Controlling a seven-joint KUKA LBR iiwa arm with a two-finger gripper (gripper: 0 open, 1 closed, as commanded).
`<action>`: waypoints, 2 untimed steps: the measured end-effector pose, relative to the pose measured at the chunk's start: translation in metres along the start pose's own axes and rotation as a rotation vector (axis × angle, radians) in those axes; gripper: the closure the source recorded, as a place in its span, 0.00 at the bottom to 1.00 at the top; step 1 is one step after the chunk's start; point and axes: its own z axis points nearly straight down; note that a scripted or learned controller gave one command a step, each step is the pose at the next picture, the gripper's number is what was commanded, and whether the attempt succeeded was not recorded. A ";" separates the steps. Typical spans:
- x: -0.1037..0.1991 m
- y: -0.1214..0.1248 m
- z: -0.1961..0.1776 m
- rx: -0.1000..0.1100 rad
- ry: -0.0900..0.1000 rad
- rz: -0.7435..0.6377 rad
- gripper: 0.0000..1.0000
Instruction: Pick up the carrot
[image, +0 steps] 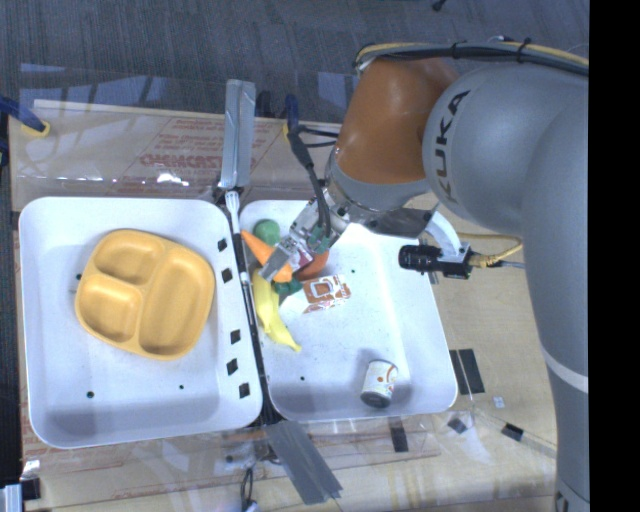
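the tool (292, 252) sits down on the carrot (262, 252) in the right bin (420, 330), its grip hard to tell, so next comes a clean lift.

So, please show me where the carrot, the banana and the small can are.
carrot (256, 247): camera view, on its orange left end.
banana (270, 315): camera view, on its middle.
small can (379, 382): camera view, on its side.

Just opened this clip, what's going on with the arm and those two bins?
The arm's gripper is down in the right bin, at a small pile by its left wall: a carrot, a banana and something green. It sits right at the carrot. A small can lies nearer the front, and a yellow divided plate rests in the left bin.
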 end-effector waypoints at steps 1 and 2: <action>-0.055 0.010 0.042 0.000 -0.002 0.013 0.00; -0.033 0.028 0.042 0.001 0.001 0.024 0.00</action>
